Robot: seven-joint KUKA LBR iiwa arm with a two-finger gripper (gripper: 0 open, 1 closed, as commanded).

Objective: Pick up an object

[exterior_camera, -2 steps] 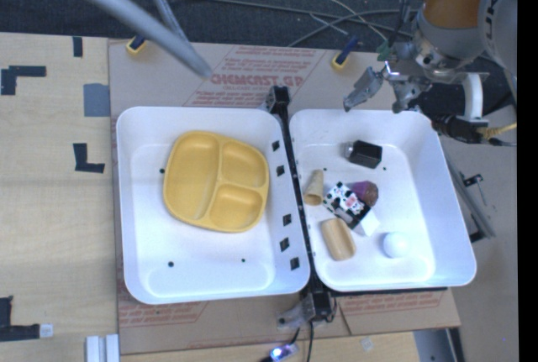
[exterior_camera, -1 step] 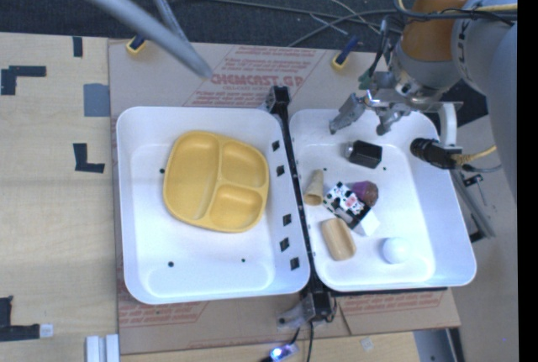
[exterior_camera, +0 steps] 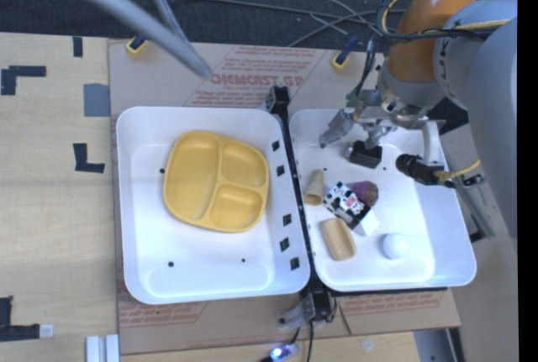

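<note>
Jaws: we see the gripper low over the far part of the right bin. Its two fingers stand spread apart, one pale finger to the left and one dark finger to the right, with bare white bin floor between them. We see nothing held.

Task's things: the candidates lie in the right bin, nearer the camera than the jaws. They are a small tan cone by the dividing wall, a black-and-white patterned toy touching a dark purple piece, a tan bread-like block and a white ball.

Deciding relation: we judge the patterned toy and purple piece the nearest targets. They sit just toward the camera from the dark finger, so the move is a short shift toward the near edge and then down.

Long axis: the tan block runs roughly from far-left to near-right; the cone points away from the camera.

Risk: the toy and purple piece touch, so closing there may catch both or push one aside.

Left bin: it holds a yellow divided plate, well apart from the jaws.
</note>
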